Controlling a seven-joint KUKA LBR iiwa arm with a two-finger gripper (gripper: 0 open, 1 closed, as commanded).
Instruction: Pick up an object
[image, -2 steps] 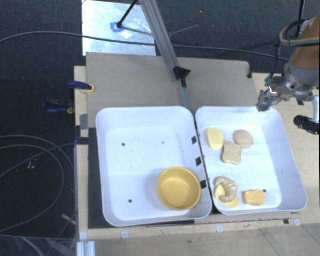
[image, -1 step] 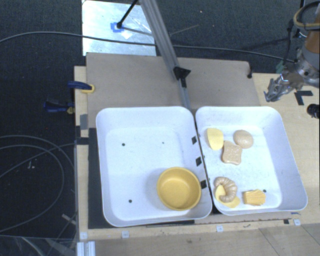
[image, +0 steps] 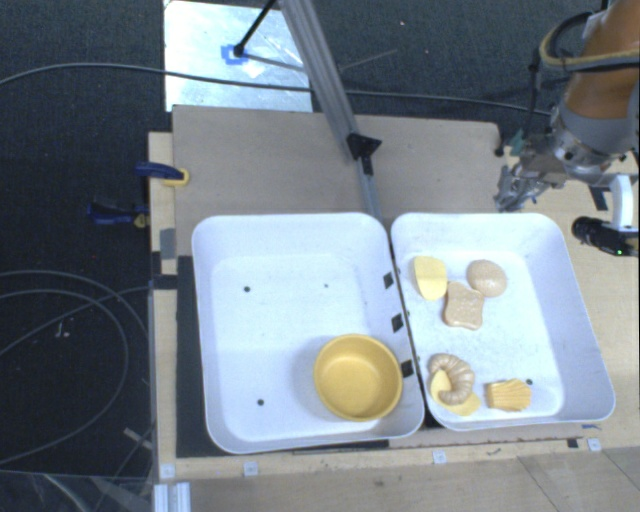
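Our end effector (image: 520, 185) hovers over the surface beyond the right bin (image: 580, 330) — open or closed, we cannot tell. The bun (image: 486, 277) lies nearest, below-left of it — inside the bin.

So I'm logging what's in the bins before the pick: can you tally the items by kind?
Yellow bowl, left bin: 1
Yellow pieces, right bin: 3 (wedge, ridged piece, piece under the curl)
Tan pieces, right bin: 3 (round, flat, curled)
Total: 7
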